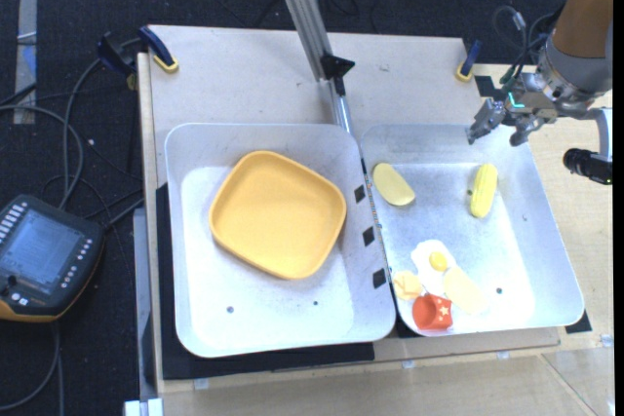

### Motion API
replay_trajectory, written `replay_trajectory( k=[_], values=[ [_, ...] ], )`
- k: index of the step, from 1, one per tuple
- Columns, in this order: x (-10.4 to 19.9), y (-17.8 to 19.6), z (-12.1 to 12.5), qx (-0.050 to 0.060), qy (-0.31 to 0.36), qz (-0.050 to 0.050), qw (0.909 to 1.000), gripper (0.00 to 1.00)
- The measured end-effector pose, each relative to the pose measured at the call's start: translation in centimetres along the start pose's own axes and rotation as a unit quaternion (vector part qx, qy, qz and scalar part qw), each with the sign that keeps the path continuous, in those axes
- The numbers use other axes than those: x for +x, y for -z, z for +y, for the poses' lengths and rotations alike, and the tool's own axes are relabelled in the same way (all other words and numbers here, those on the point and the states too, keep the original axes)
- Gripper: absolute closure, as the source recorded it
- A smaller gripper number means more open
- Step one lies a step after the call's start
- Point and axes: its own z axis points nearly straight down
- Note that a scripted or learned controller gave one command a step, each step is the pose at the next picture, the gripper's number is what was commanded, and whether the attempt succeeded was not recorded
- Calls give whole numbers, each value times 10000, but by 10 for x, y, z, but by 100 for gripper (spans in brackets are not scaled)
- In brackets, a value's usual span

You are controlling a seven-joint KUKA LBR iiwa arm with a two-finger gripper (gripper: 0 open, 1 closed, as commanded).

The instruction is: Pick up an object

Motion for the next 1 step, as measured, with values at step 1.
replay_trajectory(
  k=[1],
  values=[
    [0, 0, 0, 1, 0, 0, 10000, 0]
  ],
)
